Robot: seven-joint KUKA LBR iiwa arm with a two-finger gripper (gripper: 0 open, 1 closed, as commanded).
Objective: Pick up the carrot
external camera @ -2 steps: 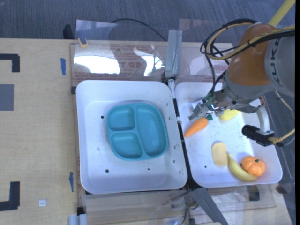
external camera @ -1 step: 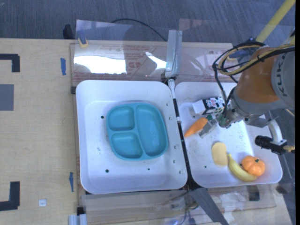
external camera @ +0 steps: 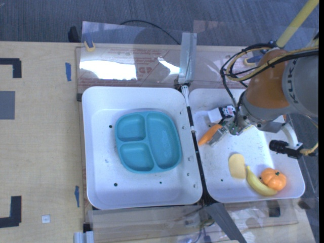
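Note:
The carrot (external camera: 208, 135) is a small orange piece lying at a slant near the left wall of the right bin (external camera: 263, 140). My gripper (external camera: 223, 128) hangs low over the carrot's upper right end, touching or nearly touching it. The wrist and its cables hide the contact, and the rest of the carrot stays on the bin floor. The grey arm with its orange band (external camera: 271, 87) reaches in from the right above the bin.
A pale yellow fruit (external camera: 236, 165), a banana (external camera: 256, 183) and a small orange pumpkin (external camera: 274, 179) lie at the front of the right bin. A blue divided plate (external camera: 148, 140) sits in the left bin (external camera: 96, 151). The divider wall (external camera: 193, 140) runs just left of the carrot.

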